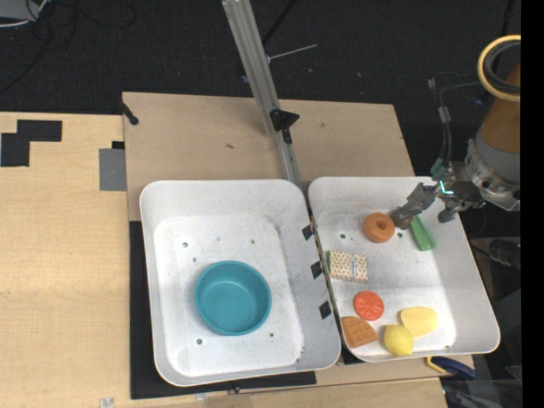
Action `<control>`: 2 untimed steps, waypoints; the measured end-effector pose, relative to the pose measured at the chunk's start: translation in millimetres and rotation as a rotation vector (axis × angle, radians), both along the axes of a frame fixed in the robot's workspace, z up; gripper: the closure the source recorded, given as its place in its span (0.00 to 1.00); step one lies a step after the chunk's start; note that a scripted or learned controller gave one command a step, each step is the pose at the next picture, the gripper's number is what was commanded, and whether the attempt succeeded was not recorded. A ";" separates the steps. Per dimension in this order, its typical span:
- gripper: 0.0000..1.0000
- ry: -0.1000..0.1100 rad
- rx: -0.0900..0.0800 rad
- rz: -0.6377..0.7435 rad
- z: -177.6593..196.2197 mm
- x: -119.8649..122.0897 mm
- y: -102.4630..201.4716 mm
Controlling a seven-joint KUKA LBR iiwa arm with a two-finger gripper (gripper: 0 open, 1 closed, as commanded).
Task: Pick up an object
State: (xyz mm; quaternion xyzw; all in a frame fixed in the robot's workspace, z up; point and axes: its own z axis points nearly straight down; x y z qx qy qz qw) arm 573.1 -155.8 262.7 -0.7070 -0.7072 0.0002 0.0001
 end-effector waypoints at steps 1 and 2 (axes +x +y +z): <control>0.00 0.000 0.000 0.000 0.0 0.0 0.0; 0.00 0.004 0.001 0.000 -42.4 -0.7 2.0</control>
